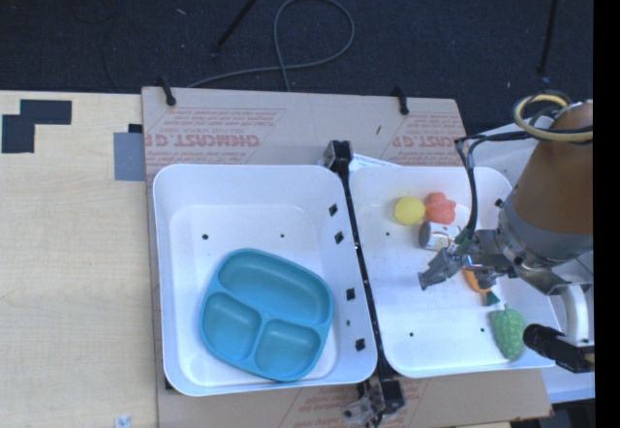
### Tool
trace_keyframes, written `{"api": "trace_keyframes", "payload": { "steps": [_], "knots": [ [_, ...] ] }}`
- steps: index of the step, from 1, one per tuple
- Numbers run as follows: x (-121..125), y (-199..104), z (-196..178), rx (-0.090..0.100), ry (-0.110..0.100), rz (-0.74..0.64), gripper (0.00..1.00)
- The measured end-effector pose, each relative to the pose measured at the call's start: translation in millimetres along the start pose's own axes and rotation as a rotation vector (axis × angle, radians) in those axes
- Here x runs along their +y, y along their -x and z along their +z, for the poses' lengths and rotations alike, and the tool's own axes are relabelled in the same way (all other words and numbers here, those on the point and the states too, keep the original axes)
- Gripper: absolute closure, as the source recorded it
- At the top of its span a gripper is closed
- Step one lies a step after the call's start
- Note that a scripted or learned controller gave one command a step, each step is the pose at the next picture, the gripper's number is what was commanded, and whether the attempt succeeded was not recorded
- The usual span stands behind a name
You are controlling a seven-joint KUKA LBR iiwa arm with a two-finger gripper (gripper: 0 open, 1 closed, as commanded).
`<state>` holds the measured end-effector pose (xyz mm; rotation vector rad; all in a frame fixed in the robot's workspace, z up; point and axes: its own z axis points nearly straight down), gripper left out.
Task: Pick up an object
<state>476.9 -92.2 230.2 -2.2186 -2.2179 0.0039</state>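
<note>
four small objects beside claw

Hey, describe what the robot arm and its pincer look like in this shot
The arm is a thick rounded column, grey low down with a broad orange band above. A black cable loops along its left side, and a yellowish ring of hose sits at the top. The pincer is small, dark grey and angular, with metal parts behind it.

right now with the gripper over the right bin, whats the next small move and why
Probably a short move up-view toward the small grey cylinder. The gripper sits just below it in the right white bin, with nothing visibly between its fingers. The round yellow ball and orange-red lumpy toy lie slightly farther, and the green bumpy toy is behind the arm.
</note>
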Motion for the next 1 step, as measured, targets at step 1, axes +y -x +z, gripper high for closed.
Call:
{"api": "trace_keyframes", "payload": {
  "steps": [1],
  "knots": [
    [0.0,0.8,43.6,0.001,-0.004,0.0,0.0]
  ]
}}
